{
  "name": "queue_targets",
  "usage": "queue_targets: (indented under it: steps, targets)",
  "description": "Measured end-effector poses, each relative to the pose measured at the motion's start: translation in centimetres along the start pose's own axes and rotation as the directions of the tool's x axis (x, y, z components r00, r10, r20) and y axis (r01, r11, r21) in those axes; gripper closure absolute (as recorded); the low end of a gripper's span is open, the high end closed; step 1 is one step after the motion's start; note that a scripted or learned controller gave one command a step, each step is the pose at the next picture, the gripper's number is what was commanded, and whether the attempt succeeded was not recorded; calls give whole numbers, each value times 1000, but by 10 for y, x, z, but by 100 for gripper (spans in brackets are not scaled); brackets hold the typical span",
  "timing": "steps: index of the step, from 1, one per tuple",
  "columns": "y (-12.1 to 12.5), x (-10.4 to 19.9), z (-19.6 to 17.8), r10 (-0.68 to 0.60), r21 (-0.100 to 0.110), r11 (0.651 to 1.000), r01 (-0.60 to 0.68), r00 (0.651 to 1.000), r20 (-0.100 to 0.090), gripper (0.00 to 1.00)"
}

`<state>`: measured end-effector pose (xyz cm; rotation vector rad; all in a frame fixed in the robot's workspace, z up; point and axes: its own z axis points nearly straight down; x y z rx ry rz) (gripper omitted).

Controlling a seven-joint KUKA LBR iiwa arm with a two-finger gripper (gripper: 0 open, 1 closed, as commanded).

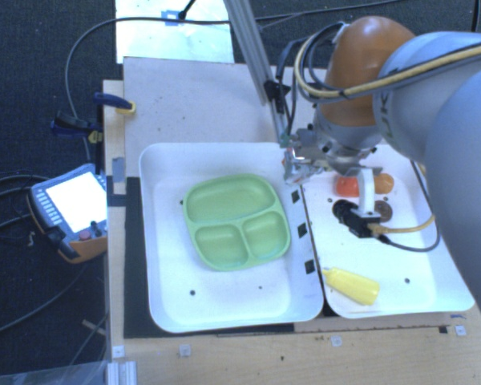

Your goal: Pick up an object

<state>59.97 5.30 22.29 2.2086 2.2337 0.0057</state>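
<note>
— Two shallow white bins, is that what you are working over?

— Yes, they are sitting side by side on the pale table [184,103]. The left white bin [156,295] is holding one light green plastic plate with three compartments [236,219], and nothing is lying in those compartments. The right white bin [433,295] is carrying the loose things: a small red-orange lump [347,186], an orange-brown rounded piece [384,183] just beside it, a dark brown piece [382,212] a little nearer the front, and a yellow oblong plastic thing [353,285] lying near the front rim.

— Where is your claw hanging?

— My claw [298,167] is hanging over the shared rim between the two bins, toward their far end. My own wrist is covering it from above, so I cannot tell whether it is apart or together.

— Which thing are you judging the likeliest pick?

— The red-orange lump. It is lying just beside my claw, to the right in this view, inside the right white bin. It is too blurred for me to give its long axis. The yellow oblong plastic thing is lying well apart from me, toward the front, with its long axis slanting from upper left to lower right.

— And the move?

— I am judging that it is calling for a short shift rightward, away from the plate, before any descent, since the rim below me is risking a snag.
</note>
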Motion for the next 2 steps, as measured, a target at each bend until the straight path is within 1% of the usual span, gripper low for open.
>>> queue_targets:
  steps: [1,2]
  targets:
    - [21,40,-6,2,-1,1000,-2,1000,0,100]
    - [20,37,-5,5,1,1000,-5,1000,2,0]
